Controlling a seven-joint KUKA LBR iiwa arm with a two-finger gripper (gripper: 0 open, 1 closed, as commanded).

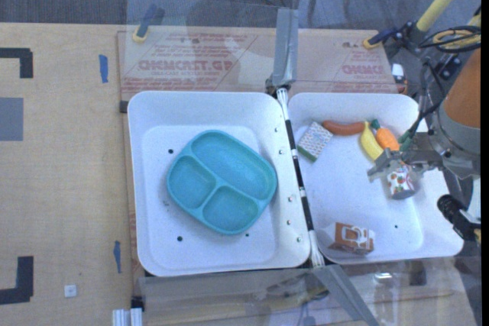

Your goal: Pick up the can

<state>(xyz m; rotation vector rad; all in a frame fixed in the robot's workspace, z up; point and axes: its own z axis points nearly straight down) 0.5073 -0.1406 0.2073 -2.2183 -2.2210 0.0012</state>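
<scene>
On the tabletop, the left bin [145, 126] holds a blue divided plate [221, 181], while the right bin [336, 202] carries a small checked packet [314, 141], an orange sausage-like toy [344, 128], a banana [370, 143] with a carrot [386, 138] beside it, and a brown box [353, 237] near the front wall. The can [399, 183], small and patterned, sits toward the right of that bin with the end effector [396, 168] directly over it, and whether the grasp is closed cannot be told. I judge this the grasping step; the next move calls for a firm clench on the can, then a straight lift clear of the banana
</scene>
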